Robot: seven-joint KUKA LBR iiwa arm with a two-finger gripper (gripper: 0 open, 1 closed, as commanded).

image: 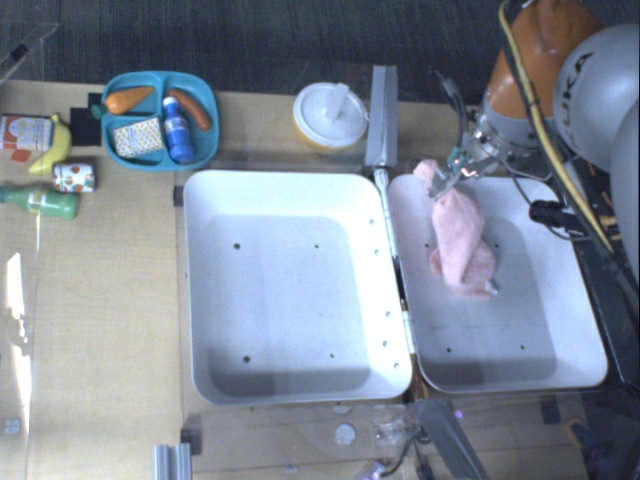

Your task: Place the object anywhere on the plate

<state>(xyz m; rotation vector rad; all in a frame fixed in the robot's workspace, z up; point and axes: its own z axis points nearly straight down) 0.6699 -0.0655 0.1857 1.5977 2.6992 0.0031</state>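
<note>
A pink cloth [462, 243] lies stretched out lengthwise in the right bin [540, 338], its upper end bunched near the bin's far left corner. My gripper [450, 176] sits right at that upper end, shut on a fold of the cloth, while the rest of it trails down onto the bin floor. The plate [205, 118] is a blue divided dish on the bench beyond the left bin, far to the left of the gripper. It holds a toy carrot, a sausage, a blue bottle and a patterned piece.
The left bin [290, 288] lies between the cloth and the plate. A white-lidded yellow bowl [330, 116] stands behind the bins' divider. A toy banana, a can and a green bottle [40, 202] sit at the far left. Cables hang off the arm [570, 58].
</note>
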